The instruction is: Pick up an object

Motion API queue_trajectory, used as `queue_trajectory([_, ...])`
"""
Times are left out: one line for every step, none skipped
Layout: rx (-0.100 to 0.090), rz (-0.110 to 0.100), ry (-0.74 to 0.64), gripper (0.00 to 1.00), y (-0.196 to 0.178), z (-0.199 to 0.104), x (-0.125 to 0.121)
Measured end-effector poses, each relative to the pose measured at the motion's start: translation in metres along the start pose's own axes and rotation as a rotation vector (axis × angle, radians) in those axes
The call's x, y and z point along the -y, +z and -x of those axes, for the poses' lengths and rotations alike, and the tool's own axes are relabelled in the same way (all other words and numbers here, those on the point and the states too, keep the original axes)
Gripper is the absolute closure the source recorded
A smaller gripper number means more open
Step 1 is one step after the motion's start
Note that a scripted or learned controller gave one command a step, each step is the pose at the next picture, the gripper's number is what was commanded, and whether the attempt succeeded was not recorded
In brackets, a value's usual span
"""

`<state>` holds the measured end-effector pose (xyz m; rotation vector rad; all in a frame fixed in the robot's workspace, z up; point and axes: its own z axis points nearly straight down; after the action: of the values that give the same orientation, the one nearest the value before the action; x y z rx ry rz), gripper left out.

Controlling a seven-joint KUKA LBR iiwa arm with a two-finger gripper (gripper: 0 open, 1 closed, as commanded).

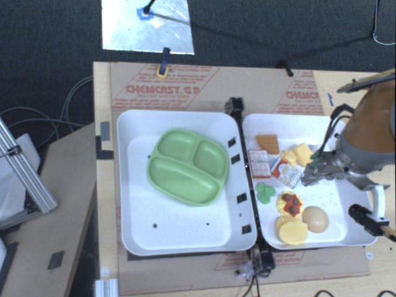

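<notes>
The right bin [337, 193] holds several toy food items: an orange cracker [268, 143], yellow cheese pieces [301, 153], a red-and-white packet [258, 163], a second small packet [289, 175], a green leaf [265, 192], a pizza slice [289, 203], a tan bun [315, 218] and a yellow round [293, 232]. My gripper [310, 174] hangs low over this bin, just right of the small packet, with the arm coming in from the right. Its tips look dark and blurred against the bin floor.
The left bin [133, 184] holds a green divided plate [187, 166]. A black divider with clips [242, 166] runs between the bins. Cardboard lies under both bins; a foil sheet [147, 17] sits at the back.
</notes>
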<state>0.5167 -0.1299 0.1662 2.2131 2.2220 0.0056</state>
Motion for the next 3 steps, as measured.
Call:
queue_trajectory([0.0,0.001,0.0,1.0,-0.054,0.0,-0.002])
queue_trajectory([-0.004,-0.006,-0.005,1.0,-0.046,-0.054,0.009])
queue_trajectory([-0.004,-0.006,-0.007,1.0,-0.049,-0.111,0.025])
